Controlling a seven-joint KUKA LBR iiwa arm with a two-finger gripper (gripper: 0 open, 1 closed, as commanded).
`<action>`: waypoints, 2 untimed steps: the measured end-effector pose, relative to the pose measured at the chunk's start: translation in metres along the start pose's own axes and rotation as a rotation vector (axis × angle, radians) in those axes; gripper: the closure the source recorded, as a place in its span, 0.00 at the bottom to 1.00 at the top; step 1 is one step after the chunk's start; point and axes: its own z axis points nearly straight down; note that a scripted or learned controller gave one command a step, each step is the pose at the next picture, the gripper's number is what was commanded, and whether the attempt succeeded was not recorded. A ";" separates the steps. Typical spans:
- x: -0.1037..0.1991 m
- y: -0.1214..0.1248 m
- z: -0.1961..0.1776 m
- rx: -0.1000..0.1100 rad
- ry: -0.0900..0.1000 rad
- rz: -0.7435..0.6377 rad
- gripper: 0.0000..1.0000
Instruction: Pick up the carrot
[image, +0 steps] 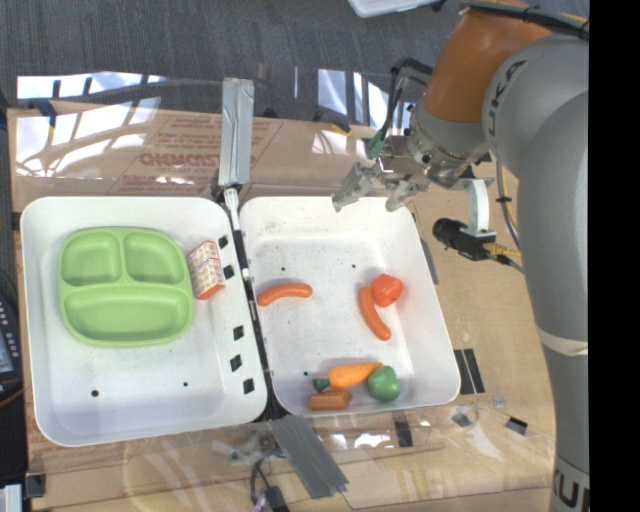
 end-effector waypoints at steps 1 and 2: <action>-0.039 -0.069 0.044 0.001 0.000 0.079 0.00; -0.023 -0.030 0.016 -0.004 0.000 -0.074 0.00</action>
